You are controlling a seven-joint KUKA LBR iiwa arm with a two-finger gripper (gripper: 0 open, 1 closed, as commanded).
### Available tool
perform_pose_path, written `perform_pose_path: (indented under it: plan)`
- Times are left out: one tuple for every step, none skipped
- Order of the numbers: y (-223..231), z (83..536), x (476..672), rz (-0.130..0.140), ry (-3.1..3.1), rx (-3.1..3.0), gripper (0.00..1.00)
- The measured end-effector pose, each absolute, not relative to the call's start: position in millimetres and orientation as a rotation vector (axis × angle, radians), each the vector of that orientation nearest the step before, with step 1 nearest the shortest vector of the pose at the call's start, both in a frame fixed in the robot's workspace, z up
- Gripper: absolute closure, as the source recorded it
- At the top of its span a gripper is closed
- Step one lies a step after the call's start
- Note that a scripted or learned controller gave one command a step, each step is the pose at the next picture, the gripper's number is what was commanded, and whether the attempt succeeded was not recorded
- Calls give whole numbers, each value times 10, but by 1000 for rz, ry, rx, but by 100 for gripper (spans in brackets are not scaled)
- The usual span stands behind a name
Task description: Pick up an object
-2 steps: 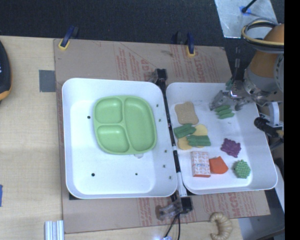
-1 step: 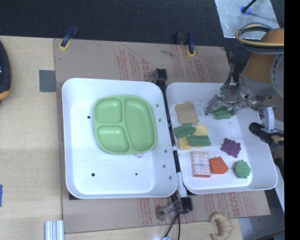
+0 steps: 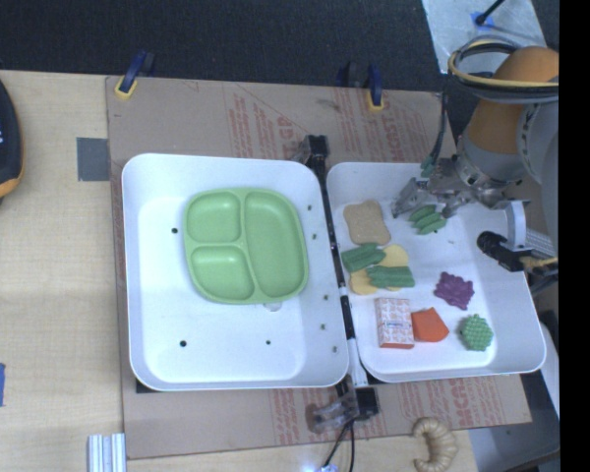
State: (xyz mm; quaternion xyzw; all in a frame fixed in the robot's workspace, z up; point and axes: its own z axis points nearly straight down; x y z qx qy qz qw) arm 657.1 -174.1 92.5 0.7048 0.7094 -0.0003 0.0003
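hand (image 3: 428, 207) | low in right bin (image 3: 506, 347), reaching from right | closed on green pickle (image 3: 430, 221)

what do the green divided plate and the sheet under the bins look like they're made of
The pale green three-compartment plate looks like moulded plastic, going by its smooth, even colour and soft sheen. The brown flat sheet is likely cardboard, given its matte surface and printed red lettering.

Arm (image 3: 506, 96) cut by the right edge; grey object (image 3: 106, 450) cropped at the bottom edge.
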Motion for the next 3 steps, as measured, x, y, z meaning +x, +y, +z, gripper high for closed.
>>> perform_pose_path:
  plan:
    - [-1744, 924, 6565, -3, 2229, 2215, 0]
    - [-1601, 921, 6562, -5, 2232, 2215, 0]
    - [-1262, 1370, 5944, -5, 2229, 2220, 0]
